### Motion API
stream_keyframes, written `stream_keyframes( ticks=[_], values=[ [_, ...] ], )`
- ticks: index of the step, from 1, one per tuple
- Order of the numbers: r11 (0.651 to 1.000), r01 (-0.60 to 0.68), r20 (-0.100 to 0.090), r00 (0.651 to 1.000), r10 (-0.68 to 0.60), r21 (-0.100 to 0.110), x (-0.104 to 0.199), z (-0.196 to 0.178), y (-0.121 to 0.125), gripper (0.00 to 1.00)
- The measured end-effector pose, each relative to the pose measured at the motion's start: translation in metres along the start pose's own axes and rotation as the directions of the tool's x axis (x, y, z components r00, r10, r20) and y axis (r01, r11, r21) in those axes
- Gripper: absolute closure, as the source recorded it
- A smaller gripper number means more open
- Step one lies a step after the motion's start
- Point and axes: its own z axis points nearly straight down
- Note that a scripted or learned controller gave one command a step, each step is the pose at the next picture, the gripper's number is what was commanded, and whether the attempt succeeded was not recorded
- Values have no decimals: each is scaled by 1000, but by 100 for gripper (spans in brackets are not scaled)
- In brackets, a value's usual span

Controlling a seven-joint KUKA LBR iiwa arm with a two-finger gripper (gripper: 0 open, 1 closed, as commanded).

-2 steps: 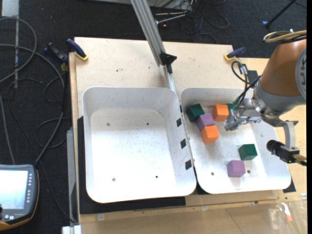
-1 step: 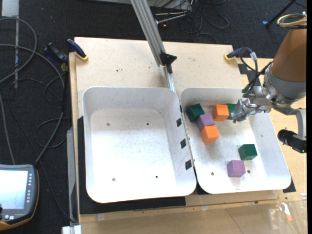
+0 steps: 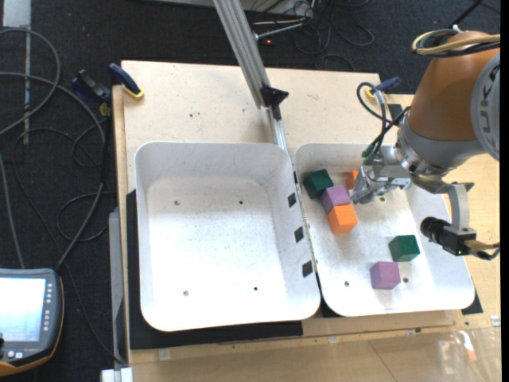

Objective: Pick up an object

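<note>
Purple cube (image 3: 385,274) at lower right untouched. Gripper (image 3: 367,188) low beside the purple-orange-green cluster (image 3: 335,200); I cannot tell its state. Nothing lifted yet.

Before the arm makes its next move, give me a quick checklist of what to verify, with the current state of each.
1. Gripper is over the right bin: ok.
2. Cluster of green block, purple block and orange block lies beside the gripper: ok.
3. A block between the fingers: cannot tell.
4. Target stands apart from its neighbours: not ok, the three touch.
5. Second green block and second purple block stand free: ok.
</note>
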Motion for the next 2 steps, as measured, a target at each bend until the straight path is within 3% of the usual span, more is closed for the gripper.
stream_keyframes(
  ticks=[2],
  values=[
    [1000,1,0,1000,-1,1,104,20,-14,100]
  ],
)
